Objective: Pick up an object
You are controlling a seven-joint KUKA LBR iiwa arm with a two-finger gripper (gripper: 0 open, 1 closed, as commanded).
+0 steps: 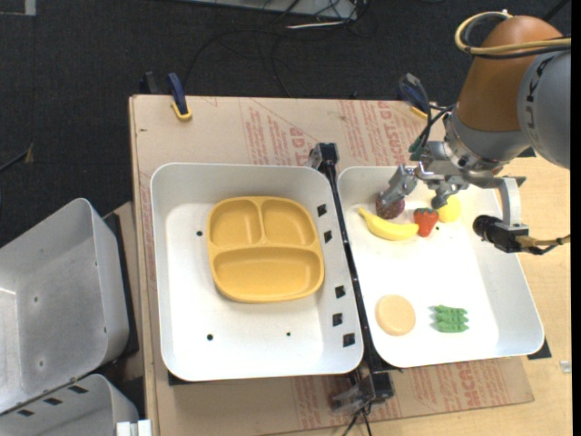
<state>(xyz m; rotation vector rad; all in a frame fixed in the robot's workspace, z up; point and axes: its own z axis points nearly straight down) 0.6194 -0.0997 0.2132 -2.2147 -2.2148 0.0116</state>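
I have the gripper (420, 192) down over the far end of the right bin (508, 284), its two fingers spread apart and pinching nothing. One fingertip hangs just above a dark reddish-brown toy (390, 208); I cannot make out what that piece is. The other fingertip sits over a red toy strawberry (426, 221) and a small yellow piece (449, 210) just beside it.

A toy banana (388, 227) lies against the dark piece, near the bin's far-left corner. Toward the near edge of the same bin I see a round tan disc (396, 315) and, well apart from the gripper, a green leafy toy (448, 319).

The left bin (177, 339) holds a yellow divided plate (266, 248) with three compartments, roughly at its centre.

The cardboard sheet (272, 130) under both bins carries mirrored red print; it is too faint for me to read. On the arm's grey casing (549, 98) I can pick out part of the KUKA lettering.
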